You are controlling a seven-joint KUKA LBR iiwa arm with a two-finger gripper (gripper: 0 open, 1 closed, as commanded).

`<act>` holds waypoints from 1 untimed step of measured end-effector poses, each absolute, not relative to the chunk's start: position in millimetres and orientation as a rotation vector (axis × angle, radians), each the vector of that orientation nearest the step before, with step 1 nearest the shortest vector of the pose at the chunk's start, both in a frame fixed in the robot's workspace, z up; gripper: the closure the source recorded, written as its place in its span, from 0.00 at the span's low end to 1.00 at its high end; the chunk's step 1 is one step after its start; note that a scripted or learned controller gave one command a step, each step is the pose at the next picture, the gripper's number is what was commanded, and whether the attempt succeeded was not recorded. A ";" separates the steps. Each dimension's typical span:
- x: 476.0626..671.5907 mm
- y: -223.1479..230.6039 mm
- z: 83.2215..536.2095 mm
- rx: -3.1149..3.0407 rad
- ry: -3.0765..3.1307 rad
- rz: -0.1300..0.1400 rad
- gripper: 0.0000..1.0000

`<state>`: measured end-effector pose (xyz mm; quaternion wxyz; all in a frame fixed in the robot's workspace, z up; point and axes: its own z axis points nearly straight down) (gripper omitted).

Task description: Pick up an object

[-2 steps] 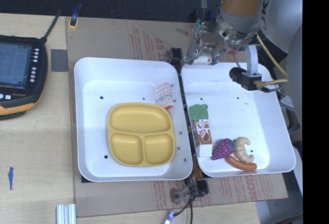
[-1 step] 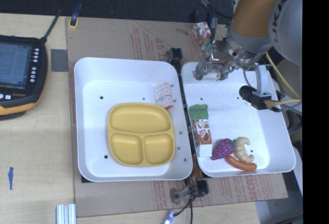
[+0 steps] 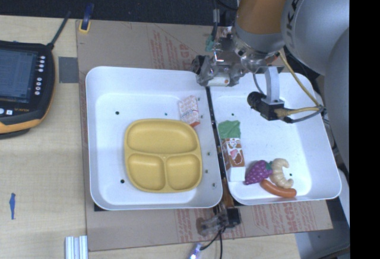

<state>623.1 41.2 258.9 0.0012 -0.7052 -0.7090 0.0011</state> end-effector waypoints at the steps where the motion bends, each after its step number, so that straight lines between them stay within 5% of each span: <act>1: 611.4 76.9 218.5 -2.213 -2.226 0.008 1.00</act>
